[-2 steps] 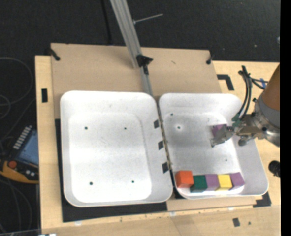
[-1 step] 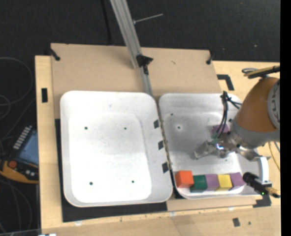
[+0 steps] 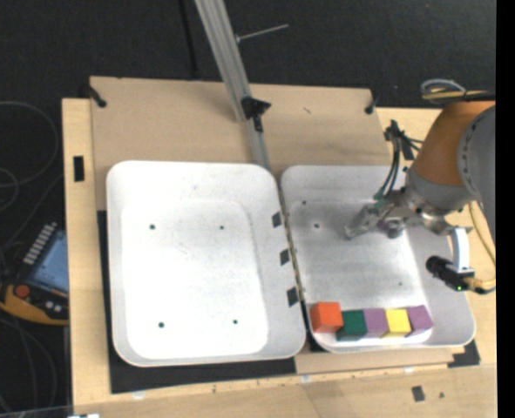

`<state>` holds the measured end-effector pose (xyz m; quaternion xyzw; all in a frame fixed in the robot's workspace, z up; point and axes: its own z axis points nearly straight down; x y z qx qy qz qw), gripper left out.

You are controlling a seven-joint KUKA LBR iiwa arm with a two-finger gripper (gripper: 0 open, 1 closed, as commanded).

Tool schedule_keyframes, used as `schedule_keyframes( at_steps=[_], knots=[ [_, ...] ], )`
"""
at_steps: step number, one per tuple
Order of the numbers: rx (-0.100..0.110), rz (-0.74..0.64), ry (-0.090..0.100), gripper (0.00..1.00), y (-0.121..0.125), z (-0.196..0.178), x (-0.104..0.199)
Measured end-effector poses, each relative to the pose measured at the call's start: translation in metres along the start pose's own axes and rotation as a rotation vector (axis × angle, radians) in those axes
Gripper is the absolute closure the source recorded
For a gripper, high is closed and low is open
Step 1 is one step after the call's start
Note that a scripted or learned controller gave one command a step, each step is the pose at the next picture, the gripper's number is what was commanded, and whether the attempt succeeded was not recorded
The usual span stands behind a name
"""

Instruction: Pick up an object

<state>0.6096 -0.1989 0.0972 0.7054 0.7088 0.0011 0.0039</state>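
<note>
Dark carpet lies all around the bench, with loose cables and a handheld pendant (image 3: 39, 277) glowing blue off at the far left on the floor. On the plywood bench top (image 3: 179, 120) the left bin (image 3: 126, 190) has nothing in it but a few dark specks, and a slanted metal post (image 3: 227, 50) rises from behind the seam where the two bins meet. Moving across, the right bin (image 3: 327, 190) holds the things worth picking: a row of small blocks pushed against its near rim, touching one another, first an orange block (image 3: 327, 315), then a green block (image 3: 354, 323), a purple block (image 3: 376, 320), a yellow block (image 3: 399, 320) and another purple one at the end. Well up from that row, over the bare middle of the bin, hangs the gripper (image 3: 368, 222), with the grey and orange arm (image 3: 453, 151) behind it at the right. Nothing sits between its fingers, though whether they are spread or closed I cannot tell from here. To my eye the pick is barely begun: no block is lifted, and the reach down to the row, the grasp and the raise are all left to do.
</note>
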Motion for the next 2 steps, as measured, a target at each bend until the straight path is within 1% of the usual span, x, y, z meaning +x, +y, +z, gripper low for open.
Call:
schedule_keyframes(
  at_steps=[1, 2],
  knots=[
    [0.089, 0.019, 0.014, 0.00, 0.057, 0.005, 0.006],
    [0.077, 0.023, -0.003, 0.00, 0.056, 0.005, 0.034]
  ],
)
